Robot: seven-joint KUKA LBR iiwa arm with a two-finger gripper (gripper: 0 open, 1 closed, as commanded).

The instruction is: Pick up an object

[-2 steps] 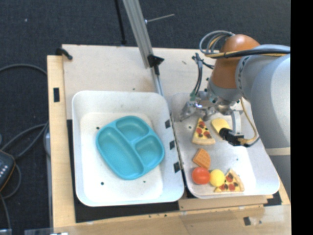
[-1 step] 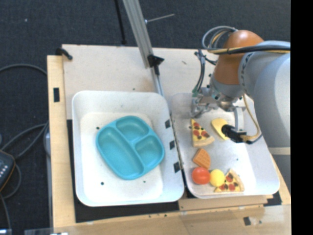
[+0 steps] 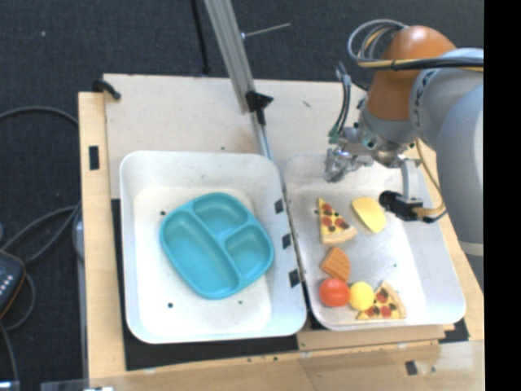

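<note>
Nothing is picked up yet, as far as we can judge. Our claw (image 3: 336, 166) hangs over the back of the right bin (image 3: 423, 255); how it stands we cannot tell. We see pizza slice (image 3: 334, 221), yellow piece (image 3: 369, 214) and tomato (image 3: 333, 292) lying loose.

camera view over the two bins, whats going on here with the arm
A KUKA arm reaches in from the right, its gripper hanging over the far end of the right bin, with nothing visibly between its fingers. Toy food lies in that bin: a pizza slice, a yellow piece, an orange wedge, a red tomato, a yellow ball and a second pizza slice. The left bin holds a blue divided plate. Nothing is picked up yet.
</note>
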